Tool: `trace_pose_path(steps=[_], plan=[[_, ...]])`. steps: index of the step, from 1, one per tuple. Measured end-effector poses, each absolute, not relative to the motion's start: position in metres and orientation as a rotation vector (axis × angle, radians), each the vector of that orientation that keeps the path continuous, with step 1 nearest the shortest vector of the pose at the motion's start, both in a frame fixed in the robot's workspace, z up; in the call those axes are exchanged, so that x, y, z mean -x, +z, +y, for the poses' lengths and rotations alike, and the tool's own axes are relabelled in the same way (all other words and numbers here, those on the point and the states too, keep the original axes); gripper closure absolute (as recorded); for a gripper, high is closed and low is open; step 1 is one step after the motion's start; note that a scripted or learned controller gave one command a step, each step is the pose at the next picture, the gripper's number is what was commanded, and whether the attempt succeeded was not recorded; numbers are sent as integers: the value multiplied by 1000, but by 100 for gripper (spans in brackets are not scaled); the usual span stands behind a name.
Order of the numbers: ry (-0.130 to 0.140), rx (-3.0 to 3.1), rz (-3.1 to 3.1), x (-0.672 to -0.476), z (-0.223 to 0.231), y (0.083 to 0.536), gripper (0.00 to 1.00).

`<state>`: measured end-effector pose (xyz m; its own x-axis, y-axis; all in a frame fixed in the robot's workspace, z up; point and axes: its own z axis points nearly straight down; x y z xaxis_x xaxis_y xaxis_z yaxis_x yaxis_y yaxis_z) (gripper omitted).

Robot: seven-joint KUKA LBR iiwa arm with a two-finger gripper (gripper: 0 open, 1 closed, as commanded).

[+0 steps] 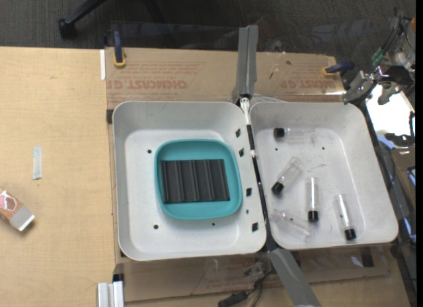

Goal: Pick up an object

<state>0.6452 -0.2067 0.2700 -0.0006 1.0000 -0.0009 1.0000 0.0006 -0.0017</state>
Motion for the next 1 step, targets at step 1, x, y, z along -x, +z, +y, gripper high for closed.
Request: trace_pose_path(steps=[1], plan=[[2, 2152, -2290, -647, -222, 162, 0]])
